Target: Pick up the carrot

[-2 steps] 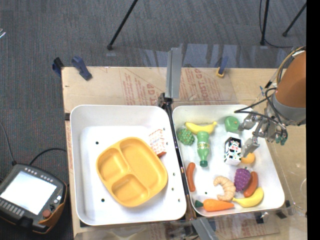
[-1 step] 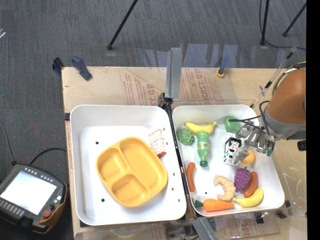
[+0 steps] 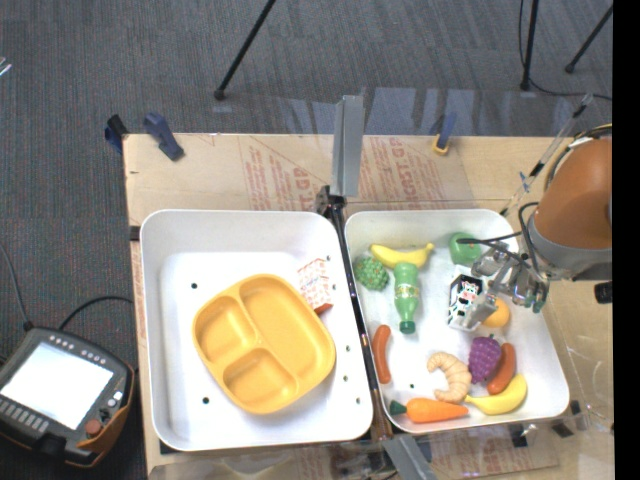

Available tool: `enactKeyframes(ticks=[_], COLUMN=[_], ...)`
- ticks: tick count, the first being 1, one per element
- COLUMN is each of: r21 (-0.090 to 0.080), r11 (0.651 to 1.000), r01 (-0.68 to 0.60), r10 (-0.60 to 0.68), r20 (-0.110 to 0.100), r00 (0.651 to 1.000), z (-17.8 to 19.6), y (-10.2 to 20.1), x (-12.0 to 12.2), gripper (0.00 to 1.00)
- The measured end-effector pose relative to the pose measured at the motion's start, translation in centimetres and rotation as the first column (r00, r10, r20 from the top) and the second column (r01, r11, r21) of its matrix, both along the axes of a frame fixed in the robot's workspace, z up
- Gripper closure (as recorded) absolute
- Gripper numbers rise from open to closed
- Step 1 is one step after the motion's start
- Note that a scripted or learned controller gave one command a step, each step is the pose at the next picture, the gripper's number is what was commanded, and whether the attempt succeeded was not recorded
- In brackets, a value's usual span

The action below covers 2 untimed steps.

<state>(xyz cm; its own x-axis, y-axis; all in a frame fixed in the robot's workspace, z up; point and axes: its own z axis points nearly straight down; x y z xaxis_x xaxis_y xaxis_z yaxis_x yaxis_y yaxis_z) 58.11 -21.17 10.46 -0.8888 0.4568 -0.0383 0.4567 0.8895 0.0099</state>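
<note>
The carrot (image 3: 437, 410), orange with a green top, lies flat along the front edge of the right bin (image 3: 425, 223), just in front of a beige croissant (image 3: 452, 374) and beside a yellow banana (image 3: 502, 398). My gripper (image 3: 508, 280) hangs at the right side of that bin, well behind the carrot. It is over a cow-patterned carton (image 3: 465, 300) and a small orange fruit (image 3: 496, 315). Nothing can be seen held in it.
The right bin also holds purple grapes (image 3: 485, 356), a red chilli (image 3: 503, 368), a red sausage (image 3: 381, 353), a green bottle (image 3: 406, 303), a second banana (image 3: 402, 255) and green vegetables. In the left bin (image 3: 170, 268) lie a yellow divided plate (image 3: 263, 341) and a small carton (image 3: 315, 285).
</note>
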Motion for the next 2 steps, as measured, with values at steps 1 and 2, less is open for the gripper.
enactKeyframes(ticks=[1,2], r21=[-0.001,-0.007], r11=[1.0,0.995], r01=[-0.001,-0.096], r10=[0.001,0.096], r20=[0.0,-0.007], r00=[1.0,0.995], z=[0.0,-0.05], y=[0.06,-0.16], x=[-0.03,0.41], gripper=[0.0,0.0])
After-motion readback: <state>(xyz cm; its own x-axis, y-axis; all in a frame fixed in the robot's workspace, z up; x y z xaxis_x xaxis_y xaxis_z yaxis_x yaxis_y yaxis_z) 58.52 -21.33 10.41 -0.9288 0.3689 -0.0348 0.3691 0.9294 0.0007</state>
